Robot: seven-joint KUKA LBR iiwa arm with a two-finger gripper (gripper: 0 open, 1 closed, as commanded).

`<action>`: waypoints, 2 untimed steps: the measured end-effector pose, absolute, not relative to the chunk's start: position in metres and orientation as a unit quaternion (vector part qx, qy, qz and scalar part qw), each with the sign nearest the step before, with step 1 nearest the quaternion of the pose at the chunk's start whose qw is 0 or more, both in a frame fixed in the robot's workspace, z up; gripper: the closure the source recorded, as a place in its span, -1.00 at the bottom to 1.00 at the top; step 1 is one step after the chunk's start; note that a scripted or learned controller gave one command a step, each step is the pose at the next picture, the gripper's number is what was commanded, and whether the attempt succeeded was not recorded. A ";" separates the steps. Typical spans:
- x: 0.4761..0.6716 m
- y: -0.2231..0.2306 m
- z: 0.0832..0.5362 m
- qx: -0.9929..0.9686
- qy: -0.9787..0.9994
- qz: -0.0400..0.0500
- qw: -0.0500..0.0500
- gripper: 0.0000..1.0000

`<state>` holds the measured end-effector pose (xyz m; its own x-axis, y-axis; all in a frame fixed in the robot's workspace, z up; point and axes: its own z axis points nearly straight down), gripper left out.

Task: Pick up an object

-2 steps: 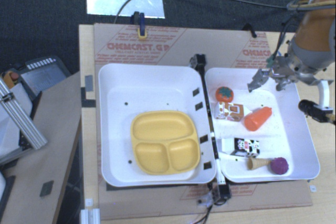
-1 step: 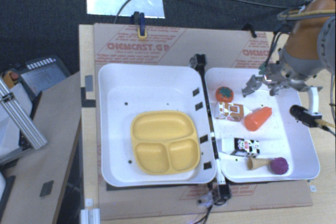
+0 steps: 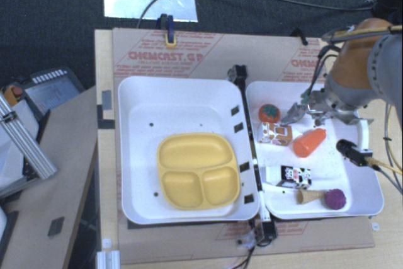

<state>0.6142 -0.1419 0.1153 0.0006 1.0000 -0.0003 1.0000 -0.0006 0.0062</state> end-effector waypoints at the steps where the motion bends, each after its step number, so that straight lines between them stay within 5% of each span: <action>1: 0.620 -0.142 0.089 0.706 0.708 0.005 0.006 -1.00; 2: 0.617 -0.142 0.097 0.707 0.707 0.002 0.003 1.00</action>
